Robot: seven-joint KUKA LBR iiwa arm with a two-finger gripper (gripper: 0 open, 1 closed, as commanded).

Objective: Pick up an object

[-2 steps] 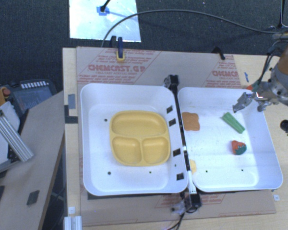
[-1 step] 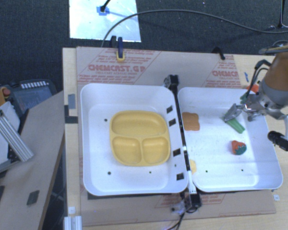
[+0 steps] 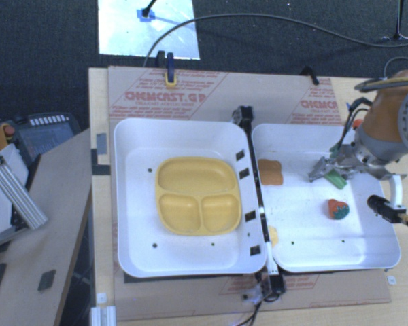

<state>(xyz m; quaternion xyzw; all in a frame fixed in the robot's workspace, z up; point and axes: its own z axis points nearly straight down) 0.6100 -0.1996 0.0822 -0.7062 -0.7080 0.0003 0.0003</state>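
Green block sits in the right bin, upper right part, and the pincer is right on top of it, metal parts touching or overlapping its edge. Whether the pincer is apart or together, cannot tell from here. Just below lies a small red-and-teal object. An orange-brown flat piece rests near the bin's left wall. Over in the left bin, a yellow divided tray.
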